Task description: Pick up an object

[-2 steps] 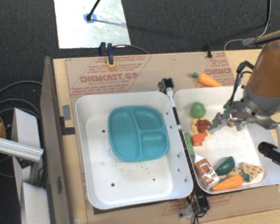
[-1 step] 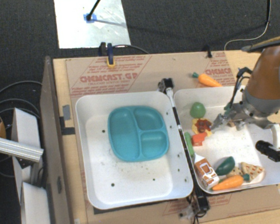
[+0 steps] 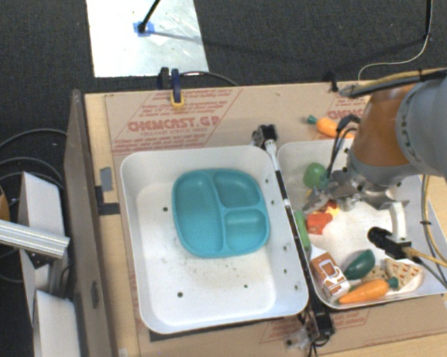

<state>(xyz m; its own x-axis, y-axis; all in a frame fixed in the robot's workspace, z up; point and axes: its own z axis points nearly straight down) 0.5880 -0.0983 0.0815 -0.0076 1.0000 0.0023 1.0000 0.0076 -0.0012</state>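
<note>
right bin (image 3: 437, 217) crowded, open floor around teal plate (image 3: 219, 211)

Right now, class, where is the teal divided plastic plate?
The teal divided plastic plate lies in the left white bin, beside the central divider.

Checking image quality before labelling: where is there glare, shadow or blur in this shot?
Camera view: glare whitens the right bin's floor and the foil sheet on the dark floor; the arm looks soft-edged and throws shadow over the toys beneath it; the teal divided plate is evenly lit and sharp.
</note>
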